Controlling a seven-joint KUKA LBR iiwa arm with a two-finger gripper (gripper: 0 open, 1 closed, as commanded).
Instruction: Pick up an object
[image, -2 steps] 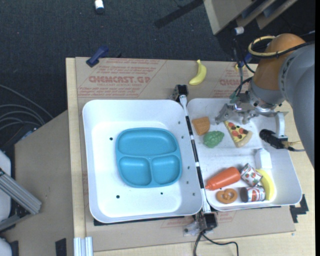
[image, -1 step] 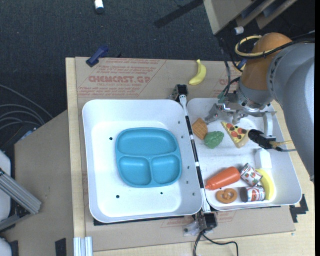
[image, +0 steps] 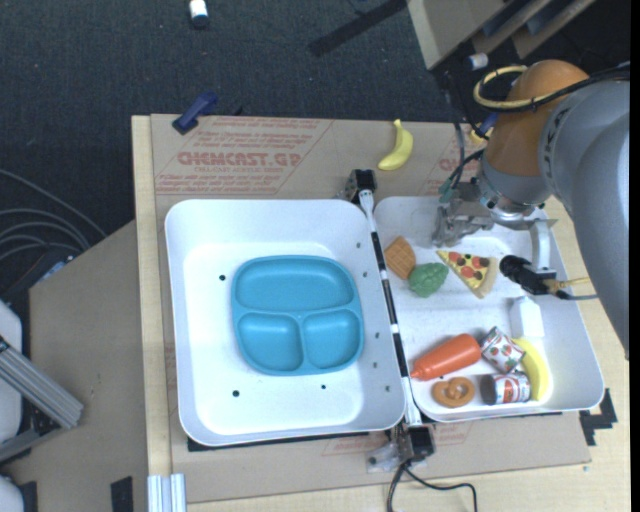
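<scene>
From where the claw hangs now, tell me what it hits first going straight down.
Most likely the bare floor of the right bin at its far end, just beyond the pizza slice. The claw looks beside the slice, not over it; depth is unclear.

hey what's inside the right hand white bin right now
In the right bin: a pizza slice, green broccoli-like piece, orange-brown piece, carrot, two small cans, a banana and a doughnut-like ring. The gripper covers the far corner.

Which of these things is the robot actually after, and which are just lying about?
Part of the job, in the right bin: pizza slice, green lump, carrot, two cans, banana, and the tool above them.

Lying about: blue divided plate, second banana on the bench.
</scene>
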